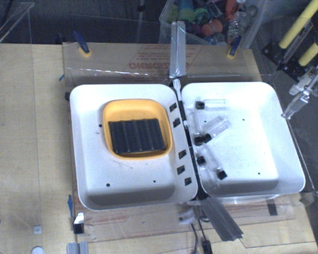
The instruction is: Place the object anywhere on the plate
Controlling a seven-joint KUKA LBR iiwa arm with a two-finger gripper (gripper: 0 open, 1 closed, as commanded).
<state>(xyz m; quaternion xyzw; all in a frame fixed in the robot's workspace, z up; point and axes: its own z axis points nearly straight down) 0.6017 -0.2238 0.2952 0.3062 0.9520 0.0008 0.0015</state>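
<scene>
Two white bins seen from above, the yellow plate in the left one, clear vials in the right one.

The yellow plate is set in the left bin and carries a dark ribbed block across its middle. Several clear vials with black caps are scattered in the left half of the right bin, apart from the plate. The hand is seen at the right edge, beyond the right bin's rim; whether it is released or clenched cannot be told.
</scene>
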